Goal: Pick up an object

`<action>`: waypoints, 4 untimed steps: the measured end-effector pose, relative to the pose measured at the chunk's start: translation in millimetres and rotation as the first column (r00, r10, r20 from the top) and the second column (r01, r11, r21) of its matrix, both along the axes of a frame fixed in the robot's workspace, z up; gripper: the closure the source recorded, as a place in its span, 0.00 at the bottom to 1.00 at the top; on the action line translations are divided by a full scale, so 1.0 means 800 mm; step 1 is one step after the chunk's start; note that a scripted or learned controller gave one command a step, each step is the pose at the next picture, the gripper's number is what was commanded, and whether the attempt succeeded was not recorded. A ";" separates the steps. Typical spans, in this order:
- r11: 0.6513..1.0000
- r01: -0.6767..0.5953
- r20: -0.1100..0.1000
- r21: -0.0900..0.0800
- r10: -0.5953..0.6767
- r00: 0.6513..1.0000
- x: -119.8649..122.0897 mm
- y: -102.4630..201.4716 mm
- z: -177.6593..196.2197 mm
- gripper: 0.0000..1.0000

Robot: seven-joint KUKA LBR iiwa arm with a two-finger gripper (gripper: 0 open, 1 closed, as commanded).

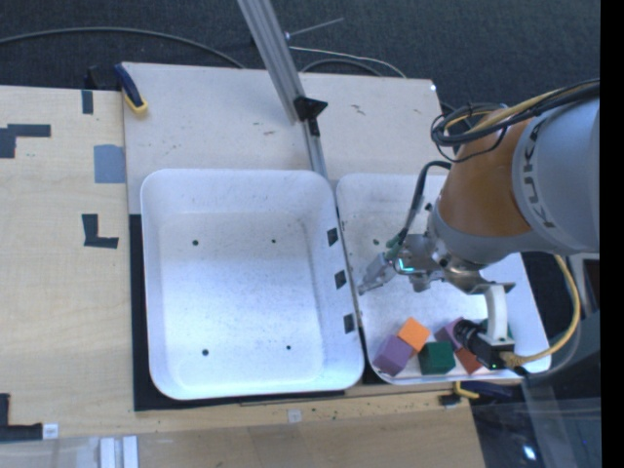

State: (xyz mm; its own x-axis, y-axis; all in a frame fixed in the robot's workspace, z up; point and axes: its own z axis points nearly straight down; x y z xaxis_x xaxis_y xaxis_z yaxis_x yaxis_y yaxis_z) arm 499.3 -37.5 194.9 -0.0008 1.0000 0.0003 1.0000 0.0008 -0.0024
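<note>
- Progress looks slight to us: no block is lifted, and the whole pick is left to do, as far as we can judge.
- We see the small blocks gathered at the near edge of the shallow white right-hand bin (390, 198): a purple cube-like block (392, 355), an orange block (413, 333) just beside it, a green block (436, 359), and a reddish-brown block (468, 361) partly covered by the arm's fittings.
- We find the grey metal two-finger pincer (371, 279) over the bin's left part, close to the wall it shares with the large shallow white left-hand bin (175, 193), and well apart from the blocks.
- We cannot tell how far the pincer stands open; its tips are small and blurred against the speckled floor. Nothing shows between them, so we judge it holds nothing.
- We see the grey arm with the orange band (487, 193) reaching in across the right bin, above the desk (58, 261).
- We judge the next move calls for the pincer to travel toward the near edge, where the blocks lie crowded; their closeness could spoil a clean grip.
</note>
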 end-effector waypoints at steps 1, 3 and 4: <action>1.000 -0.001 0.001 0.000 0.001 1.000 0.017 -0.002 -0.005 0.00; 1.000 -0.008 0.001 0.002 0.008 1.000 0.050 0.080 -0.004 0.00; 1.000 -0.001 0.001 0.000 0.001 1.000 0.064 0.063 -0.004 0.00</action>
